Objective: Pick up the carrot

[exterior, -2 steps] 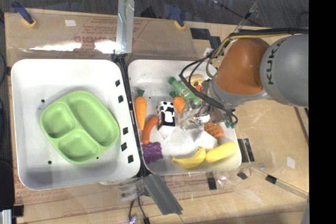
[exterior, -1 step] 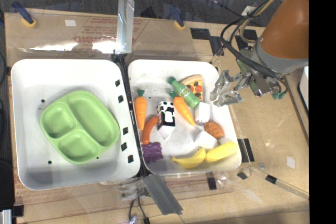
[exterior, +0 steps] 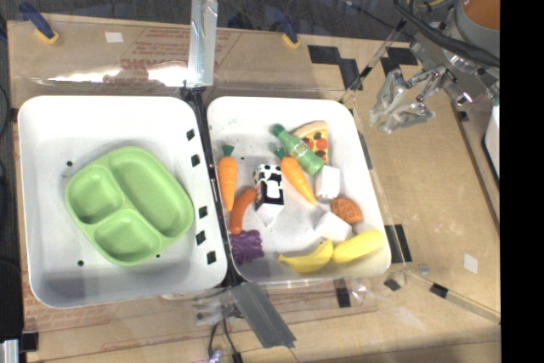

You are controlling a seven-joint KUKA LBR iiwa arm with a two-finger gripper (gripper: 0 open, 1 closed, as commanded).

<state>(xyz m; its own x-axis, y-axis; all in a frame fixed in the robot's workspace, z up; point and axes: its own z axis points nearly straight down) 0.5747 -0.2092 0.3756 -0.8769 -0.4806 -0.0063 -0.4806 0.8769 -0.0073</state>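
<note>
Two carrots lie in the right bin (exterior: 365, 174). One carrot (exterior: 227, 180), with a green top, lies upright along the bin's left wall. The other carrot (exterior: 297, 176) lies slanted near the middle, just below a green bottle (exterior: 297, 146). My gripper (exterior: 399, 108) hangs outside the bin, above the bench to the right of its far right corner. Its fingers are open and hold nothing. It is well apart from both carrots.
The right bin also holds a pizza slice (exterior: 314, 134), a black-and-white carton (exterior: 270, 183), a white block (exterior: 329, 182), a reddish sausage (exterior: 240, 211), purple grapes (exterior: 247, 246), a brown pastry (exterior: 347, 209) and two bananas (exterior: 310, 258). A green divided plate (exterior: 129, 204) sits in the left bin (exterior: 42, 140).
</note>
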